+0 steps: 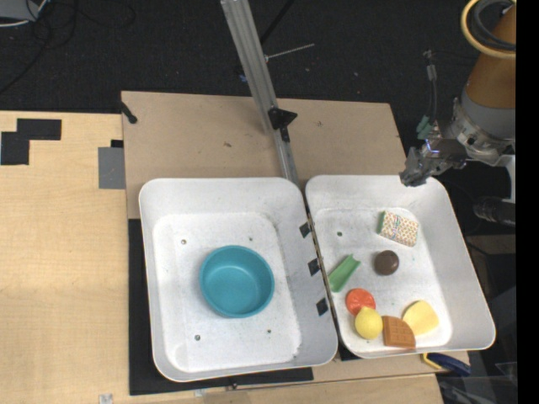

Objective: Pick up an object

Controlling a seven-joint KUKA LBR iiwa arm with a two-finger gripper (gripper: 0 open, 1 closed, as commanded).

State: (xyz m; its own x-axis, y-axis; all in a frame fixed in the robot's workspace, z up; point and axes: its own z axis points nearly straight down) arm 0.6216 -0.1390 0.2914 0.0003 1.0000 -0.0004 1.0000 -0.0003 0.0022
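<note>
now | left bin (168, 225): 1 bowl (237, 281) | right bin (446, 225): 6 items

The teal bowl (237, 280) looked smooth, glossy plastic; the white bins (168, 217) matt and speckled; the worktop (59, 225) pale wood.

The arm (490, 74) came in above the right bin (472, 326), near its far right corner. It had a rounded orange band with a yellow-rimmed ring above it. Below sat a grey wrist with a silvery flange. A thin dark cable ran beside the small, dark gripper (414, 175).
</note>
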